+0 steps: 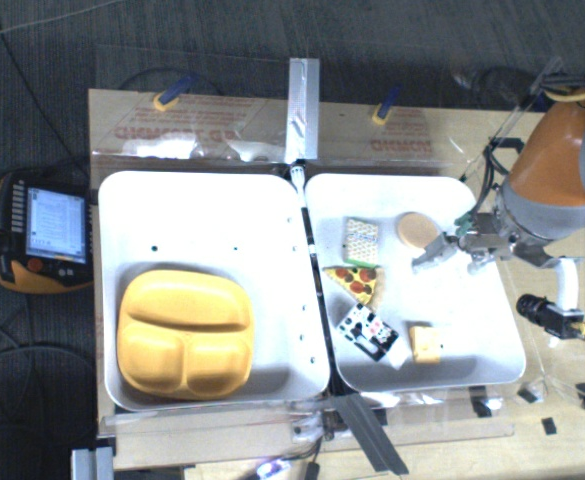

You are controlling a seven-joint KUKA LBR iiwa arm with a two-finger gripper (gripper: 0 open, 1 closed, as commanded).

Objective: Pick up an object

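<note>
jaws (440, 255): apparently spread, holding nothing | over right bin (492, 318) | beside tan disc (418, 230)

— What lies outside the bins?

— At nine o'clock, a handheld pendant (47, 230) with an orange-and-black casing on the dark carpet (32, 88), its screen (57, 223) lit pale blue.

— And along the back?

— A brown board (442, 128) under the bins. At twelve o'clock an upright metal strip (303, 108) stands over the seam between them. Two yellow-and-blue clamps sit on the board's far edge, one at eleven o'clock (172, 93), one at one o'clock (384, 108).

— Any cables?

— A thin white cable (72, 13) crosses the carpet towards eleven o'clock.
</note>
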